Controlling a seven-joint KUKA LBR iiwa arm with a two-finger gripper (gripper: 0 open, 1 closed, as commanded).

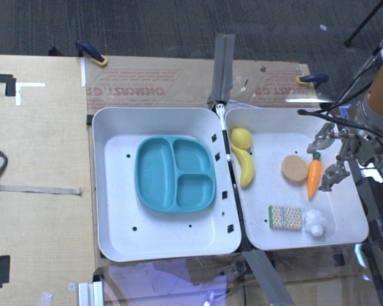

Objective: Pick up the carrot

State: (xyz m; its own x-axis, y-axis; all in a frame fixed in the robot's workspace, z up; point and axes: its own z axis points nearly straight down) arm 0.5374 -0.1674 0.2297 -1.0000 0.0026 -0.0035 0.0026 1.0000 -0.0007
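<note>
The orange carrot (313, 180) with its green top lies in the right bin (351, 231), right of centre, with its tip pointing toward the near side. My gripper (320, 165) hangs over the bin's right side, open. One finger sits just beyond the carrot's green end and the other by its right flank. The carrot looks to be resting on the bin floor, not clamped between the fingers.
A tan round disc (294, 169) touches the carrot's left side. A banana (244, 166) and a yellow fruit (240, 138) lie by the bin divider. A small box (286, 217) and a white lump (315, 222) sit near the front. A teal divided plate (175, 174) is in the left bin (108, 234).
</note>
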